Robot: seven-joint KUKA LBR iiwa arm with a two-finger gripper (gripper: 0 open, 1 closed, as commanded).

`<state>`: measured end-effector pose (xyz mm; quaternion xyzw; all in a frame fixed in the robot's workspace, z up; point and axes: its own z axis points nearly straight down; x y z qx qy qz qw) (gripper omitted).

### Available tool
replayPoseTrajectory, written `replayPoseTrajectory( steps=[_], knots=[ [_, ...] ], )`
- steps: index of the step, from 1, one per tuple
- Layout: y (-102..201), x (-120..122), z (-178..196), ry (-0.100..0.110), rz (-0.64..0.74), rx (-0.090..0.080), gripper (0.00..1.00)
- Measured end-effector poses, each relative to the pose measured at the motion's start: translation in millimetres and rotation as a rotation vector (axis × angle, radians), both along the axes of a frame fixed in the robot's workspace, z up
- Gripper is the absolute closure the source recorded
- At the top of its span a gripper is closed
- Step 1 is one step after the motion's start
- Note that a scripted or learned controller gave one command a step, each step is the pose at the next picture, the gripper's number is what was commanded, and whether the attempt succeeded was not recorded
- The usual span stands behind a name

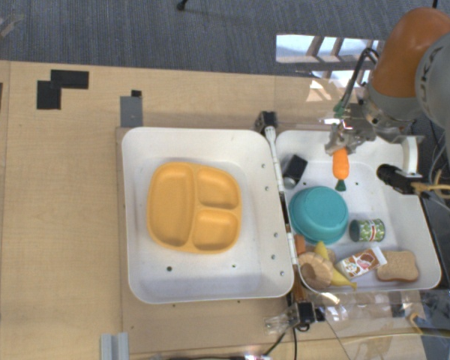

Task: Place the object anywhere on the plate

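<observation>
The end effector [340, 147] is gripping a carrot [340, 166], which is hanging upright above the right bin's [427, 231] far edge. The yellow plate [193, 205] is sitting in the left bin [210, 280].

Arm reaches in from the right, orange-banded wrist raised; end effector [343, 142] points down, fingers closed on something.

Left bin [142, 201]: open floor around the yellow plate [194, 206]; right bin [427, 238]: crowded by teal bowl [319, 212], can [367, 230], bread [398, 265].
</observation>
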<state>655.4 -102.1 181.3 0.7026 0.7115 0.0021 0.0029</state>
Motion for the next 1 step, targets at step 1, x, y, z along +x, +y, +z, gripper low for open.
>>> replayPoseTrajectory(
  steps=[1],
  knots=[
    [0.0, 0.0, 0.1, 0.0, 0.0, 0.0, 0.0]
  ],
)
